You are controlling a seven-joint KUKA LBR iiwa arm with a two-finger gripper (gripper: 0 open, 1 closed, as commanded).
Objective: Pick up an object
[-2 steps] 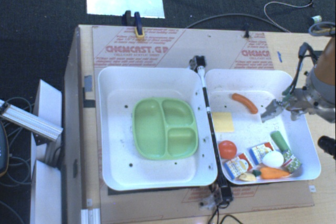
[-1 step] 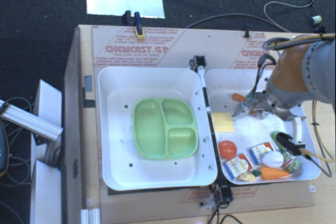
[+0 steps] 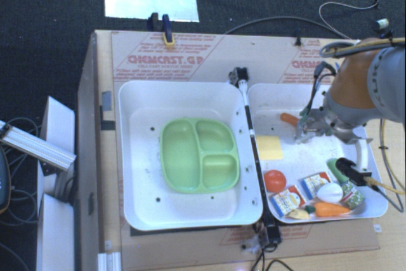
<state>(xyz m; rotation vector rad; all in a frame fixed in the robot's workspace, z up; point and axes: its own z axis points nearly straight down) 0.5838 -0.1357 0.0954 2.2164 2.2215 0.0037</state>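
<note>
Sitting on dark carpet point(image 3: 38, 22): bench point(image 3: 190, 51), two white bins point(image 3: 136, 105); jaws' state unclear.

Gripper point(image 3: 303, 131) hovers beside orange carrot point(image 3: 290, 118) in right bin point(image 3: 273, 93).

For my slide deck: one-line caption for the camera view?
Tool above right bin of toy food; green tray in left bin.

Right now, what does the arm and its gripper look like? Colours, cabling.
The arm is a thick rounded grey body with a broad orange band above the wrist. Thin cables loop along its top and trail off its side. The gripper is small, dark and metallic, at the end of a grey wrist.
</note>
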